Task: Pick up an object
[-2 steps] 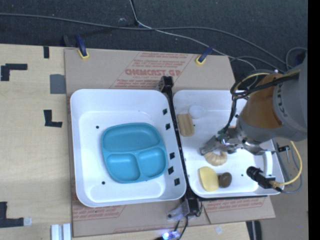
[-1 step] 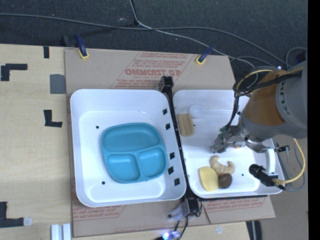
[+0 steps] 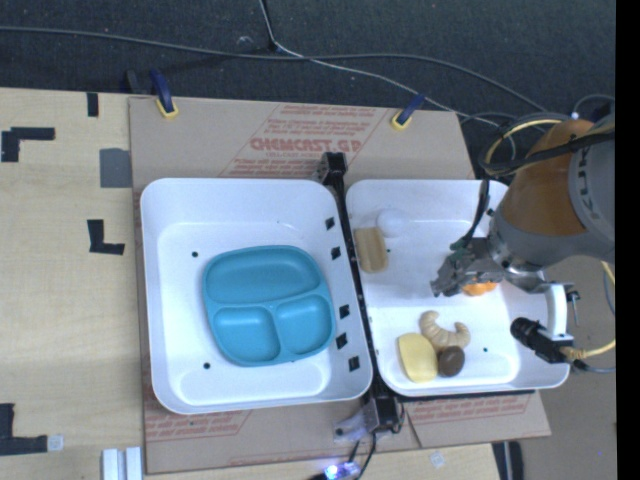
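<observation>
- My end effector [image 3: 452,276] sits low in the right bin [image 3: 420,193], arm [image 3: 545,203] reaching in from the right. The dark fingers read as narrow, but I cannot tell their true spread from this slant.
- Small orange object [image 3: 482,289] lies just beside the fingertips, on the arm side, partly tucked under the wrist. Touching or close; I can't see it between the fingers, so I don't count it as held. Likeliest target, judging by the pose.
- Below the end effector, nearer the bin's front wall: a pale curled piece [image 3: 441,325], a yellow block [image 3: 416,357] and a dark brown round piece [image 3: 451,361], bunched together and touching. Crowding there would make a clean grasp harder, which may be why the arm is working the lone orange one.
- Left of the end effector, against the divider: a tan block [image 3: 371,250]; a whitish item [image 3: 390,223] above it, hard to make out.
- Well left, in the other bin [image 3: 170,208]: a blue compartment tray [image 3: 268,303], out of play.
- Both bins rest on cardboard [image 3: 300,138] clamped to the table [image 3: 60,268], presumably to stop sliding.
</observation>
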Controlling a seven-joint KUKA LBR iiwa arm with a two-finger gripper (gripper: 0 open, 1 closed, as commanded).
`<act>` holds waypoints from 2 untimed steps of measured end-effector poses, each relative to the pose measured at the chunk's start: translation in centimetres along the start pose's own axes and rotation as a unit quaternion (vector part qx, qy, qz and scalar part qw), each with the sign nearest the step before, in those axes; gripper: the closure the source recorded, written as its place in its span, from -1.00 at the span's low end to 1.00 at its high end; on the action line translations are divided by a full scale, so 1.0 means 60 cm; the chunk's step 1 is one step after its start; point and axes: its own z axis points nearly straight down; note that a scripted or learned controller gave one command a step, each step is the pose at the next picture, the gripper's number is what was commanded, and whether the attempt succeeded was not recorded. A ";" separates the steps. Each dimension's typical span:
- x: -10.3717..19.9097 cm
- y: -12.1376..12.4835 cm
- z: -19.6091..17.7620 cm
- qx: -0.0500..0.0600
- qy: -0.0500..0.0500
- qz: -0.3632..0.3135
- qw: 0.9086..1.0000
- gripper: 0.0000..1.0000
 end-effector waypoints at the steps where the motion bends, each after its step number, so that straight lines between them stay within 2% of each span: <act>1: -0.006 0.009 -0.073 -0.001 0.000 0.000 1.000 1.00; 2: -0.006 0.011 -0.161 -0.001 -0.001 0.000 1.000 1.00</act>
